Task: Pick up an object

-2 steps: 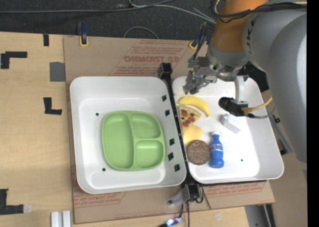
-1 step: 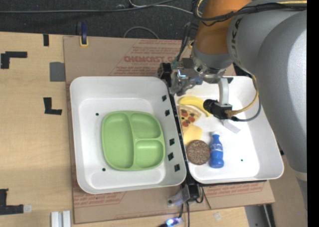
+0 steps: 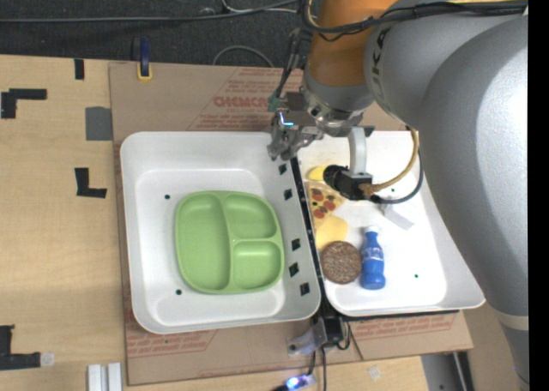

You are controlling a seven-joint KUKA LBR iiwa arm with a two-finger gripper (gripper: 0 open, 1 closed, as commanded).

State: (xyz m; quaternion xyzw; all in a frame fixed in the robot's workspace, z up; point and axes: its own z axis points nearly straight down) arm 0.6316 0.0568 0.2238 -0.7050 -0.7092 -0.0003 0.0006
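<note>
**Evidently nothing held yet: choose a clear target, then come down straight**

The gripper hangs over the far end of the seam where the left bin and the right bin meet. Nothing is seen held in it, and from this slant I cannot tell whether it is apart or together.

The candidates lie in two groups. A green divided plate sits alone in the middle of the left bin. In the right bin, close to the shared wall, a short row runs toward the camera. First comes a flat piece with red spots, then a yellow lump just beside it, then a brown round disc. Last is a blue bottle, which lies beside the disc, touching it or nearly so.

I judge the step in hand to be the approach, with no target yet committed.

- **Move off the seam first.** A descent from here would likely strike the bin walls.
- **Best target.** The bottle looks best, since its body is narrow and its outer side faces bare bin floor.
- **Grasp.** Set the grasp across the bottle's narrow width, square to its long axis, and centre over its middle before lowering.
- **Risks.** The disc crowds the bottle's inner side and may block or get nudged. The flat pieces probably offer too little height to catch, and the plate seems too broad except at its rim.
</note>
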